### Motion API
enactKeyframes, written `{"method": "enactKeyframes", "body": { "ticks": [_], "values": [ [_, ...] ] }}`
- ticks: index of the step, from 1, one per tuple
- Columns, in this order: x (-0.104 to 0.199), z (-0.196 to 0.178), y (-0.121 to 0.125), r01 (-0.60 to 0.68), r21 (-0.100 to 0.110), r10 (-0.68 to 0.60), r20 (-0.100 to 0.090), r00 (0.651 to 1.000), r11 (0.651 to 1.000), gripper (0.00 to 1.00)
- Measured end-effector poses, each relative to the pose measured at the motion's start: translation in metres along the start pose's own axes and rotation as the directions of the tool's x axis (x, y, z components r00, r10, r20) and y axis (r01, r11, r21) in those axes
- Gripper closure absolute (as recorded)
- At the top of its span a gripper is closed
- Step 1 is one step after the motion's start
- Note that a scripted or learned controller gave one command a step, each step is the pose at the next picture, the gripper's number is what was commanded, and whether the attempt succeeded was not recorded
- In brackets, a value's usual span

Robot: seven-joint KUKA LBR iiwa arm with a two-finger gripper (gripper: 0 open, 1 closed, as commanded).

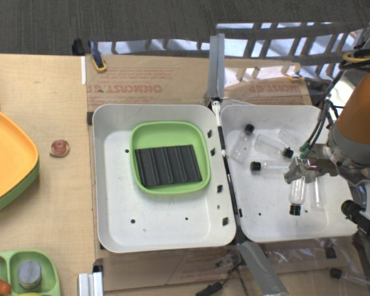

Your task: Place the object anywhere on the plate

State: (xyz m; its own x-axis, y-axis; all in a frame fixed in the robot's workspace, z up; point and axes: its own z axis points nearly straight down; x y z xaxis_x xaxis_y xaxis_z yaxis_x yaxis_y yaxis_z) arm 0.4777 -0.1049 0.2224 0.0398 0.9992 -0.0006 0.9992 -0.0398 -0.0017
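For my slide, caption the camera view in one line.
Arm's hand over clear vials in right bin; green plate waits in left bin.

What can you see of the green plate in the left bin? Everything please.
The green plate is a rounded-square dish, light green, looking like matte plastic, with a raised rim. It lies flat, right side up, on the floor of the left bin, toward the bin's far half and nearer its right wall. A dark grey ribbed slab lies inside it, covering most of the well and reaching its near rim. Nothing else touches the plate; the gripper is over the right bin.
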Motion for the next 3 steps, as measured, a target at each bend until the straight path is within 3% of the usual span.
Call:
{"method": "enactKeyframes", "body": {
  "ticks": [1,2,3],
  "values": [
    [-0.026,0.058,0.000,0.039,0.002,-0.039,-0.001,0.999,0.999,1.00],
    [0.045,-0.006,-0.002,0.077,0.001,-0.077,0.000,0.997,0.997,1.00],
    [0.071,0.032,0.061,0.189,0.001,-0.189,0.001,0.982,0.982,1.00]
  ]
}}
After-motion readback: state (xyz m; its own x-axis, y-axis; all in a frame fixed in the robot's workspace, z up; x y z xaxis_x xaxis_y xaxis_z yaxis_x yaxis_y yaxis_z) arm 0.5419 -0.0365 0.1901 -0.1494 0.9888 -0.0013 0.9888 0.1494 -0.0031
